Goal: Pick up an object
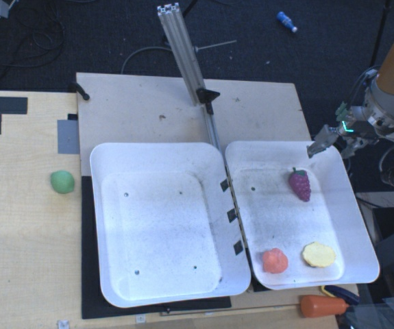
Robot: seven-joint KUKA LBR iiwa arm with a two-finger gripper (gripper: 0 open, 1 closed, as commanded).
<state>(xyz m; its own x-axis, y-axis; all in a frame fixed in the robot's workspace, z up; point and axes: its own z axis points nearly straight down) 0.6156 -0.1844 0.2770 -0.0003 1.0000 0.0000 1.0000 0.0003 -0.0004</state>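
Observation:
The right bin (361, 252) holds three small objects. A purple berry-shaped toy (300, 184) with a green stem lies near its upper middle. A red-orange lump (275, 260) and a pale yellow round piece (318, 255) sit side by side by the front wall. My gripper (334, 146) hangs over the bin's far right corner, up and to the right of the purple toy. It is open, with nothing between its fingers (318, 147).
The left bin (107, 163) adjoins the right one along a clipped seam. A green ball (62, 181) rests on the wooden bench to the left. An orange object (323, 306) lies outside the right bin's front edge. A slanted metal rail (186, 53) rises behind the bins.

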